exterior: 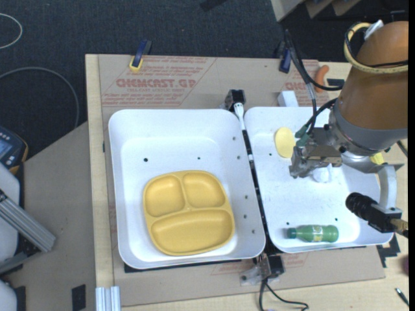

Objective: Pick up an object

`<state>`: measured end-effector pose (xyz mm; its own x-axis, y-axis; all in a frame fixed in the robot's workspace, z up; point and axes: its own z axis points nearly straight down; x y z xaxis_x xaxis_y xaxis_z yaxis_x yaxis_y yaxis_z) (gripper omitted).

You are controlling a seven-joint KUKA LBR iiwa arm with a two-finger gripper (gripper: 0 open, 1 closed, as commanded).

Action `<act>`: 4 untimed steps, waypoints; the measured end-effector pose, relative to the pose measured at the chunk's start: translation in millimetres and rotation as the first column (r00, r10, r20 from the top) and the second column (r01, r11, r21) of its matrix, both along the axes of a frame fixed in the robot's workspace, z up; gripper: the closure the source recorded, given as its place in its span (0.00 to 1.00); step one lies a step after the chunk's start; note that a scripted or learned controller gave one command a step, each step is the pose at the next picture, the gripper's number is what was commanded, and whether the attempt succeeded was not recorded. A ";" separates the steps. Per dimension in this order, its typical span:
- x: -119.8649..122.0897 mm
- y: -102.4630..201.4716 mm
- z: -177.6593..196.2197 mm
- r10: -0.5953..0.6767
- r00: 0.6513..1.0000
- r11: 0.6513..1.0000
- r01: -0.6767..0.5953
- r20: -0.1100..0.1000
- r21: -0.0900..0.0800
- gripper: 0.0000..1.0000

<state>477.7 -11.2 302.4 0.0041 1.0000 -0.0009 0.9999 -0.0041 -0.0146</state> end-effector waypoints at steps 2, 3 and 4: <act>0.2 -4.1 35.6 0.000 1.000 1.000 0.000 0.000 0.000 1.00; 2.4 55.0 144.4 0.010 1.000 1.000 -0.011 0.028 0.003 1.00; 1.4 68.5 122.0 0.006 1.000 1.000 -0.006 0.011 0.001 1.00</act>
